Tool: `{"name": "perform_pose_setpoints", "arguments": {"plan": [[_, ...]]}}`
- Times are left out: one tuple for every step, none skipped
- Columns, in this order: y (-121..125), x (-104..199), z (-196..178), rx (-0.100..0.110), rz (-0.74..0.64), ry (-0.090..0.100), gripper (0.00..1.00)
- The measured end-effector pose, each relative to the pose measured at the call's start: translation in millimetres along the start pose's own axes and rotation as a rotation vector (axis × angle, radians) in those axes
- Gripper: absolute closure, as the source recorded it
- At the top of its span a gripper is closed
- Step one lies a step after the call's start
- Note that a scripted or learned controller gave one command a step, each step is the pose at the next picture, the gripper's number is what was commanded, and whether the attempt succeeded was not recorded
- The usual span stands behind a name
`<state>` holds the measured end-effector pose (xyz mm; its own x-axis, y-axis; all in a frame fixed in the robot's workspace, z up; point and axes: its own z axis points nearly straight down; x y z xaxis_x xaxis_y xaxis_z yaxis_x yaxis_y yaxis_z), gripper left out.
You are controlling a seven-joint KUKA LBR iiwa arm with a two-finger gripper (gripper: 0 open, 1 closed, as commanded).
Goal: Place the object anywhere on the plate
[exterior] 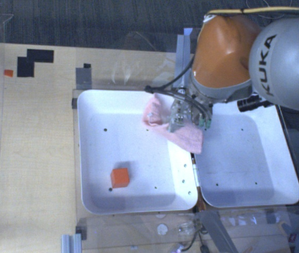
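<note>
my gripper (pixel 183 116): clamped on pink cloth (pixel 173 125), cloth hanging | over left bin (pixel 91 157) | orange cube (pixel 120 177) in bin

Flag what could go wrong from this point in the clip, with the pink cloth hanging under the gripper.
1. The pink cloth hangs bunched at the gripper; the grip is hard to judge from this view, so the cloth may slip off.
2. It dangles above the seam between the left bin and the right bin, so a drop could drape it across both rims.
3. The orange block lies far from the gripper, untouched.
</note>
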<state>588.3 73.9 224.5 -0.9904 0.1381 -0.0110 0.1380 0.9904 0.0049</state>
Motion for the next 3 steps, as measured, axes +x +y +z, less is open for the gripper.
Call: {"name": "perform_pose_setpoints", "arguments": {"plan": [[48.2,27.0,-10.9,-0.002,-0.134,-0.002,1.00],[89.0,57.2,-6.7,-0.002,-0.139,0.001,1.00],[88.9,56.9,-7.3,-0.002,-0.139,0.000,0.00]]}}
